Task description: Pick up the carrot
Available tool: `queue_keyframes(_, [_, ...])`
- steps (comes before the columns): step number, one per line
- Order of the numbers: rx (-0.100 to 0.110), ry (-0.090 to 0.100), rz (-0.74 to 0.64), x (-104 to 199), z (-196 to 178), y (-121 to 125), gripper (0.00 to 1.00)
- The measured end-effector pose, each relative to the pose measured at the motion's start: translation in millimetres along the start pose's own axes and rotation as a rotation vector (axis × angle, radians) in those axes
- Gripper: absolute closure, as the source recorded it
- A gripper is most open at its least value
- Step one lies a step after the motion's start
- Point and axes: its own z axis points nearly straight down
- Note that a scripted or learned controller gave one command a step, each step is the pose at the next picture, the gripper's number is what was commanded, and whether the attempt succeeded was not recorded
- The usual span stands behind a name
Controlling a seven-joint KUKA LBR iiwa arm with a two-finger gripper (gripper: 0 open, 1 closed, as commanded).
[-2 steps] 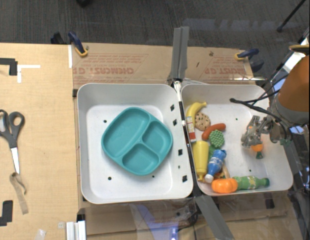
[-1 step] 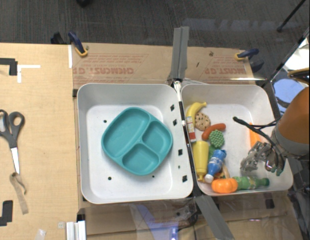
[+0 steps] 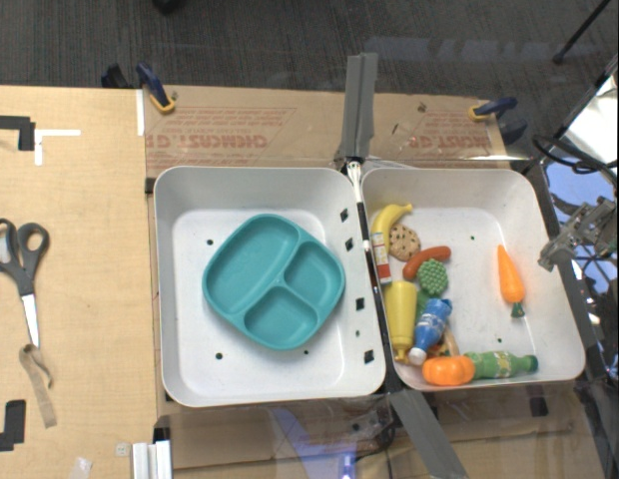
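The carrot [image 3: 509, 275] is orange with a small green stub at its lower end. It lies lengthwise on the white floor of the right bin [image 3: 479, 203], close to the bin's right wall and apart from the other items. My gripper [image 3: 572, 239] shows as a grey metal piece just outside that wall, right of the carrot and slightly above it in the picture. Nothing is seen held in it.
The right bin's left side holds a banana [image 3: 389, 218], cookie [image 3: 404, 239], red sausage [image 3: 426, 260], broccoli [image 3: 433, 279], yellow bottle [image 3: 400, 312] and blue bottle [image 3: 429, 327]. An orange fruit [image 3: 447, 370] and green bottle [image 3: 501, 364] lie along the front. A teal divided plate [image 3: 275, 280] fills the left bin [image 3: 180, 297].
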Motion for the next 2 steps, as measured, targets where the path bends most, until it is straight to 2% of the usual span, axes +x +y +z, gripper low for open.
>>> queue_keyframes(1, [0.001, 0.001, 0.284, 5.8, 126.4, 21.4, 1.00])
queue_keyframes(2, [0.001, 0.000, 0.488, 29.7, 45.9, 85.5, 1.00])
